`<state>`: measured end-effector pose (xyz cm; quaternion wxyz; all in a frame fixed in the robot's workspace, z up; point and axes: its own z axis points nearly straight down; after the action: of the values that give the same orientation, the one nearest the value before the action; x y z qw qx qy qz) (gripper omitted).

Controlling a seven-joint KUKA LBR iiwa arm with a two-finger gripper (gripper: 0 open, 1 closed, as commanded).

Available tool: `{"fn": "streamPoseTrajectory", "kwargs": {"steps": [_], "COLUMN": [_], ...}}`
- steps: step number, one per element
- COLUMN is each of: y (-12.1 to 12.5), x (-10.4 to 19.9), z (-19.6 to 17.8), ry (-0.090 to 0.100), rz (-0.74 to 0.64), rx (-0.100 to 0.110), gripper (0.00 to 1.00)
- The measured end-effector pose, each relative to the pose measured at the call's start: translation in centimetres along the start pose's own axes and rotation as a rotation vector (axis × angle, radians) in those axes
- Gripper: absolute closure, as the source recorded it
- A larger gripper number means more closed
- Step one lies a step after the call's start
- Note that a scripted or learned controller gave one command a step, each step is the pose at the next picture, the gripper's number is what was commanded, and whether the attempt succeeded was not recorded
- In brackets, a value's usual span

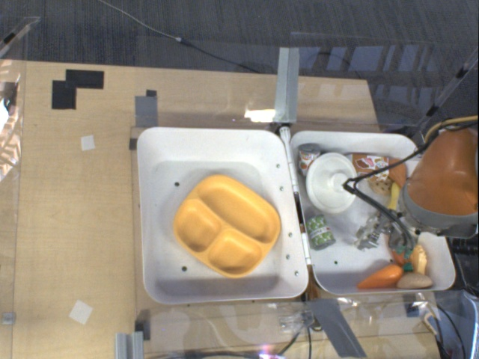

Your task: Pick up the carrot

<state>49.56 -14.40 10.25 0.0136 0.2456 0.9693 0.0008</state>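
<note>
The orange carrot (380,277) lies along the front wall of the right bin (338,274), pointing left, with a pale beige item (415,280) touching its right end. My gripper (369,235) hangs a little behind and to the left of the carrot, over the bin floor. Nothing shows in its grasp. The grey arm with its orange band (446,176) comes in from the right and covers part of the bin's right side.
In the right bin also sit a white cup (330,182), a small green can (320,231), a tin (308,156) and a printed packet (372,163) at the back. The left bin (157,200) holds a yellow divided plate (227,224).
</note>
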Motion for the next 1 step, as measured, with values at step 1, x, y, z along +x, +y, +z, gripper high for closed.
{"fn": "streamPoseTrajectory", "kwargs": {"steps": [1], "y": [-0.01], "x": [0.04], "z": [0.05], "ry": [0.001], "rz": [0.000], "rx": [0.000], "gripper": [0.00]}}
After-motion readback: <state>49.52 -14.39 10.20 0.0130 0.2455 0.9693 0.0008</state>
